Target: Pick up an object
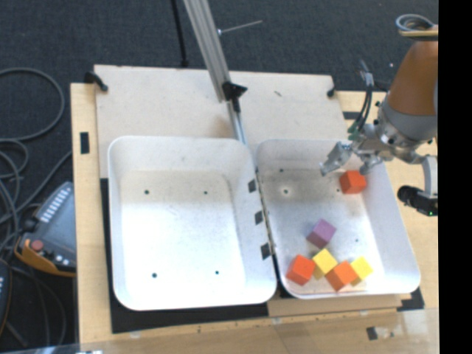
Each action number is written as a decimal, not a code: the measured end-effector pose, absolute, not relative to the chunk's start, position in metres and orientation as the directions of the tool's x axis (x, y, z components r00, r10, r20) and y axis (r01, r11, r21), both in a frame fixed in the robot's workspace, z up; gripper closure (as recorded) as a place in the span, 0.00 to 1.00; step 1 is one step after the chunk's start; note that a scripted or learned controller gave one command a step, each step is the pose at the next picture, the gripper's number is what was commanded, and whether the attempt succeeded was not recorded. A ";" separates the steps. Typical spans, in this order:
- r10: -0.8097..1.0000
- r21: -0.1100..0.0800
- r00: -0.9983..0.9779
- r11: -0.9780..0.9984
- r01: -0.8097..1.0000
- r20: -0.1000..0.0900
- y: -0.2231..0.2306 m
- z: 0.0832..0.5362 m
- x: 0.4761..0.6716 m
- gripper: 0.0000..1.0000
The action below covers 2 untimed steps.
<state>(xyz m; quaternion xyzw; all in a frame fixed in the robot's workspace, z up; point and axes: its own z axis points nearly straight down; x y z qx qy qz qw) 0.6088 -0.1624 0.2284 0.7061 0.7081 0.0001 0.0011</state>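
My gripper (345, 167) hangs over the back of the right bin (383, 220), reaching in from the right under the orange-banded wrist. Its fingers stand open and spread wide. An orange cube (352, 181) lies just below and between the fingertips, near the bin's right wall; I cannot tell whether they touch it. Toward the front of the same bin lie a purple cube (321, 233), a yellow cube (324, 261), a red-orange cube (300, 269), another orange cube (341, 276) and a second yellow cube (361, 268).
The left bin (122, 198) sits beside the right one, with a raised divider rim between them. A slanted aluminium post (210, 43) rises behind the bins. Cables and a pendant lie off the bench's left side.
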 end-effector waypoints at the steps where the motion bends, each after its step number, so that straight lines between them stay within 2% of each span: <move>1: 1.000 0.002 0.001 -0.001 1.000 -0.002 -0.132 0.095 0.584 0.00; 2: 1.000 0.003 0.002 -0.002 1.000 -0.002 -0.129 0.098 0.524 0.00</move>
